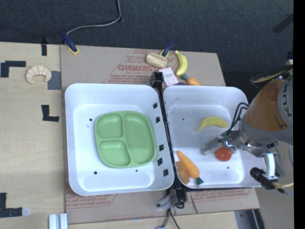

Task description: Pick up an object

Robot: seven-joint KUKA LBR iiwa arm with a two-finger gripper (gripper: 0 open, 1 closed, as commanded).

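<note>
In the right bin (190, 99) lie a yellow banana (213, 123), a red tomato (223, 154) and an orange carrot (188, 164) with a green tip. My gripper (214, 148) reaches in from the right and hangs low over the bin floor, directly beside and partly over the tomato, just below the banana. Its metal tip points left, towards the middle of the bin. The view does not show the tomato held. The carrot lies apart from the gripper, towards the bin's front left corner.
The left bin (76, 104) holds a green divided plate (126, 140). Behind the bins on the cardboard lie a bread roll (156, 59), a second banana (181, 63), a small box (167, 76) and another carrot (193, 81). A croissant (38, 74) sits far left.
</note>
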